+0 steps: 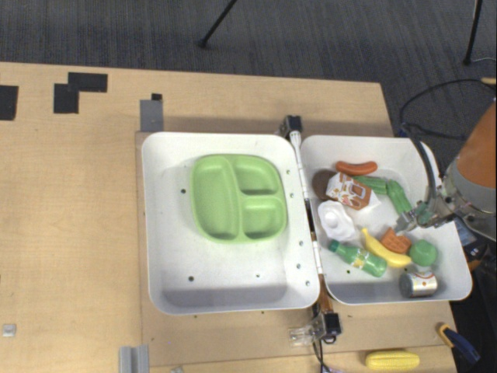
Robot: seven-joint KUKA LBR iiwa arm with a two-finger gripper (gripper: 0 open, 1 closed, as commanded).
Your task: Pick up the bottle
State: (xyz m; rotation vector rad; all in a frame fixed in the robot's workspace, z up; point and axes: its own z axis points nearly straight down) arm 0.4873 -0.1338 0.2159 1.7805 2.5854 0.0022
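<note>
A small green bottle (358, 257) lies on its side near the front of the right bin (446, 286), its neck pointing left and a yellow banana (385, 249) against its right end. My gripper (408, 222) hangs over the right part of that bin, up and to the right of the bottle and apart from it. Its tip sits just above an orange toy (397, 242) and beside a long green vegetable (394, 193). Nothing shows as lifted off the bin floor.
The right bin also holds a sausage (356, 167), a white and brown packet (350, 192), a white lump (335, 221), a green round piece (424, 252) and a silver can (419, 284). A green divided plate (238, 197) lies in the left bin (167, 286). A yellow corn cob (392, 358) rests on the bench.
</note>
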